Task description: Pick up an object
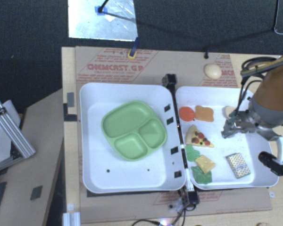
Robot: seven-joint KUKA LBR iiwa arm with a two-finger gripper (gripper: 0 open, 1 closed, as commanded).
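Over on the left sits the left shallow white bin (92, 166), and in it lies a pale green plastic plate with three compartments (134, 130), resting flat near the bin's middle. A row of small black clips (170, 121) runs down the seam where the two bins meet.

Across the seam now, into the right shallow white bin (217, 181), where the toy food is spread out. Near the top left corner sits a round red-orange tomato slice (187, 113), and just beside it on the right an orange, toast-shaped piece (204, 113). Below them lies a yellow pizza wedge with red toppings (198, 138). Further down, a green leafy lettuce piece (196, 153) touches a yellow cheese-like chunk (205, 163), with more green under that chunk. To the right of those, near the bin's front, lies a small speckled rectangular cracker (238, 165), tilted.

And here is the gripper (228, 127), low over the right bin's middle, between the pizza wedge and the far right wall, well above the cracker in the picture. It is dark and small here; I cannot tell how the fingers stand or whether anything sits between them. A cream-coloured piece (229, 111) peeks out just above it. Beyond the bin, on the cardboard-covered tabletop (113, 67), rests a beige egg-shaped object (212, 70).
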